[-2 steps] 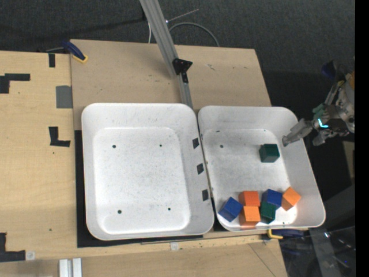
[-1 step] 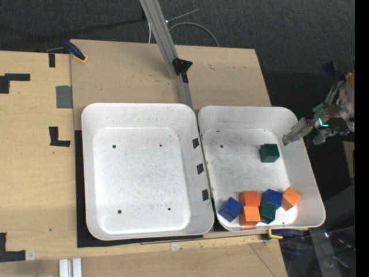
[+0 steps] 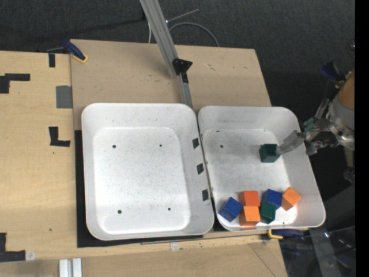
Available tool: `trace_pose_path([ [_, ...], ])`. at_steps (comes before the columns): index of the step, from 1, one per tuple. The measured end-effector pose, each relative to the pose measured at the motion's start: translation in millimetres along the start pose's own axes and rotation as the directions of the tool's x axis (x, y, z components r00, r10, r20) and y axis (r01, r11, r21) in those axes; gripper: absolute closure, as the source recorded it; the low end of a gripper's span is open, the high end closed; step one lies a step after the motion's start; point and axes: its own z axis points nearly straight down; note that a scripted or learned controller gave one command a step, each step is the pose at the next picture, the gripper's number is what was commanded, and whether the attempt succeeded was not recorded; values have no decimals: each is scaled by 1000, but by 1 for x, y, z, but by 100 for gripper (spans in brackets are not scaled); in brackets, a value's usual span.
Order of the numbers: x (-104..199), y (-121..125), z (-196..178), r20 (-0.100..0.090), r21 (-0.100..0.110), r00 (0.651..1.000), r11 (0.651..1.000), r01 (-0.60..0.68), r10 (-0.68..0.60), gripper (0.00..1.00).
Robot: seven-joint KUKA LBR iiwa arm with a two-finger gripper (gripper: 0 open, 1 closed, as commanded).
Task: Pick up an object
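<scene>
A: Dark green wooden cube (image 3: 267, 153) lying alone in the upper part of the right-hand shallow white plastic bin (image 3: 242, 117), with the pincer (image 3: 286, 144) reaching in from the rim and touching or just beside it. Cannot tell whether clenched, released or grasping.

B: Could nudge the cube away rather than catch it, coming in so slanted. Might scrape the bin wall too. Safer than the tight cluster of blue, orange and green cubes (image 3: 259, 205) at the near edge, where neighbours would block a clean grip
</scene>
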Motion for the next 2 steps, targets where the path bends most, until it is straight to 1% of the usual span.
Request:
trace_pose_path([
  [1, -2, -9, 49, 0, 0, 1000, 1000, 0, 0, 0],
  [2, 3, -19, 101, -1, 0, 1000, 1000, 1, -1, 0],
])
